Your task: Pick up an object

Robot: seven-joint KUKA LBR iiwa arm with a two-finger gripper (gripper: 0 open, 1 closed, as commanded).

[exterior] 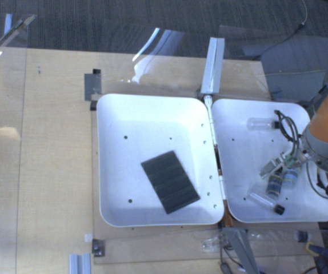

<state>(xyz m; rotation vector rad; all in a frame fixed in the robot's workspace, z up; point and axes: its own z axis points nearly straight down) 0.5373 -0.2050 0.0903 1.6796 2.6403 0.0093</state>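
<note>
The gripper (pixel 279 170) hangs low over the right bin (pixel 238 207), toward its 3 o'clock side. Whether it is released or clenched I cannot tell (the tip is small and blurred). A clear tube (pixel 259 123) lies at the bin's 12 o'clock. A dark ribbed slab (pixel 170 181) lies tilted in the left bin (pixel 112 153) on the desk (pixel 44 170).

No writing, label, brand or number can be read anywhere. The dark ribbed slab (pixel 170 181) in the left bin (pixel 112 153) bears plain ridges, no lettering.
</note>
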